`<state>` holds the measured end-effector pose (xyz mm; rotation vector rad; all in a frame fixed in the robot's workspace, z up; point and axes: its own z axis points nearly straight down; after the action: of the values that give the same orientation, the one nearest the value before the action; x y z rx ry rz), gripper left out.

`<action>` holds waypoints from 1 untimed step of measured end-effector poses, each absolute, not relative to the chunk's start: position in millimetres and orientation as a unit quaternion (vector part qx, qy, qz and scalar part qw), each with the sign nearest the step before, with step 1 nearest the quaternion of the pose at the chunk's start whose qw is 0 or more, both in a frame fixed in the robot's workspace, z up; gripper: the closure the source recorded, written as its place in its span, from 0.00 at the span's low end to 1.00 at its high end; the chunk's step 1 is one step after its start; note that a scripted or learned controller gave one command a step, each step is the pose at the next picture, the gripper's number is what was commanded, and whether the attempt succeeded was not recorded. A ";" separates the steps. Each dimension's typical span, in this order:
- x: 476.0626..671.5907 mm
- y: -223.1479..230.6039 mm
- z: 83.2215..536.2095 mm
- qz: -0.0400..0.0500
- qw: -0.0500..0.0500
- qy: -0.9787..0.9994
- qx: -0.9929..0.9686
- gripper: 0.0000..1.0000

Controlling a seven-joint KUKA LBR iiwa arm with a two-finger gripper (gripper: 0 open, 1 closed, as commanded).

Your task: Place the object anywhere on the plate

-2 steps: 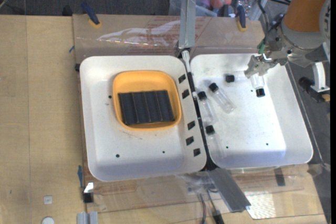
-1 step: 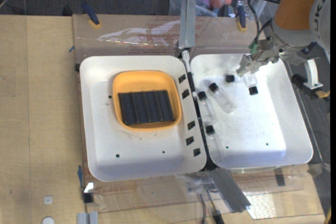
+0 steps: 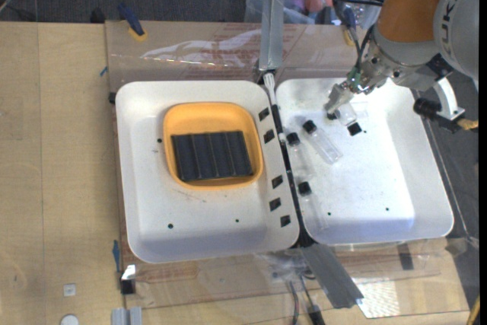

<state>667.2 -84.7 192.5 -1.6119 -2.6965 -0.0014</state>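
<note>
One dark slab [image 3: 212,155], long axis left-right, on plate [image 3: 176,120]

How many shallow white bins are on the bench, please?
2. The left bin holds the orange plate with a dark object; the right bin lies under the gripper.

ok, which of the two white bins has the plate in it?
The left bin. It holds the orange plate, with a dark ribbed slab lying on it. The right bin has the arm's gripper over it.
</note>
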 end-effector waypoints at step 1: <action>667.5 -64.3 239.1 -0.001 -0.003 -0.887 -0.463 1.00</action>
<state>667.5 -64.3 239.1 -1.4559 -2.7898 -0.0037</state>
